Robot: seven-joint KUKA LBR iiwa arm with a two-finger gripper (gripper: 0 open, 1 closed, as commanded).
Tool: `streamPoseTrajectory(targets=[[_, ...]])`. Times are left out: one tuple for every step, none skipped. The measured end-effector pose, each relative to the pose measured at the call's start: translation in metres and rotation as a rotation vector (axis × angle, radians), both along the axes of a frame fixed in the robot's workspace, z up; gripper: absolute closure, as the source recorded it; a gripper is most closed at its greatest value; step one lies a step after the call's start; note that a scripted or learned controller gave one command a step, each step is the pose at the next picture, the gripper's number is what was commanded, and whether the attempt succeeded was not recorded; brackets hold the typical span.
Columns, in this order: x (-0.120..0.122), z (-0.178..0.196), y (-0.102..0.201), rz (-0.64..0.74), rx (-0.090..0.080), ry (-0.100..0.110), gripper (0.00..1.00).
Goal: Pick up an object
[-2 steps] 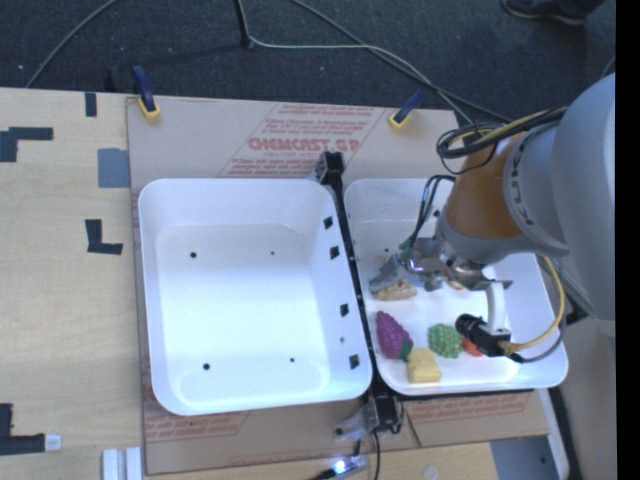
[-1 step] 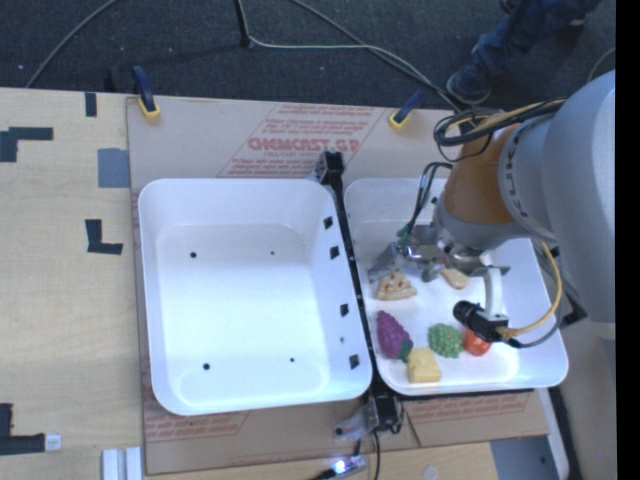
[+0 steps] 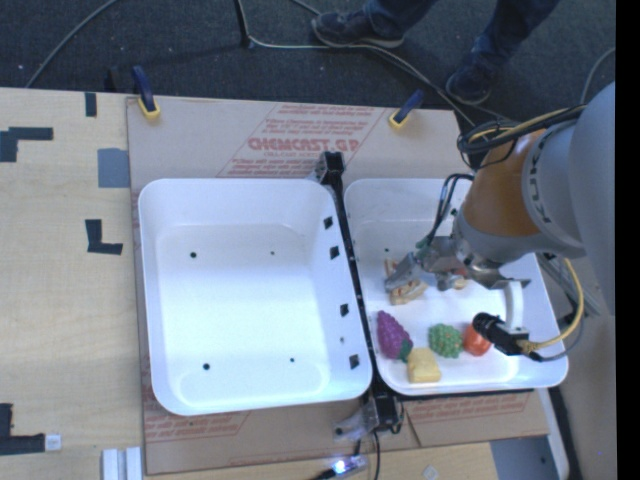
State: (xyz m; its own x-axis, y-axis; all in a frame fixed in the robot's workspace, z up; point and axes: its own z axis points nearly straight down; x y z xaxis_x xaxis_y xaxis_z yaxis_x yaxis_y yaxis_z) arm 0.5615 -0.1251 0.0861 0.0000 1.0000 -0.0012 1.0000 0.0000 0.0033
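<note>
Dark carpet lies behind a light wooden bench (image 3: 50, 298), on which a brown cardboard sheet (image 3: 290, 143) carries two shallow white plastic bins side by side.

Right bin (image 3: 385, 203): holds all visible items. A small tan and grey toy piece (image 3: 405, 286) lies near the middle of the bin floor, directly at the tip of the two-finger gripper (image 3: 412, 276). Whether the claw is apart, together or clamped on that piece cannot be told; the area is small and cluttered. Toward the near wall of the same bin sit a purple bunch-of-grapes toy (image 3: 392, 333), a yellow block-shaped toy (image 3: 424, 368) just beside it, a green knobbly broccoli-like toy (image 3: 446, 340), and a small red-orange round toy (image 3: 476, 342), close together in a loose row.

Grey arm with orange band (image 3: 510, 203): enters from the right, wrist over the right bin, cables running along it.

Left bin (image 3: 160, 208): separated from the right one by a black divider strip (image 3: 345, 258).

Blue and yellow clamps (image 3: 147, 98) pin the cardboard's far edge. A person's dark shoes (image 3: 355, 26) stand on the carpet beyond.
</note>
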Motion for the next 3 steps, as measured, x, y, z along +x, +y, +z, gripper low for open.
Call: streamPoseTrajectory(targets=[[0.0,0.009,0.001,0.001,-0.001,0.001,1.0],[0.039,0.104,0.101,0.013,0.005,-0.007,1.0],[0.097,0.098,0.153,0.008,0.003,0.001,1.0]])
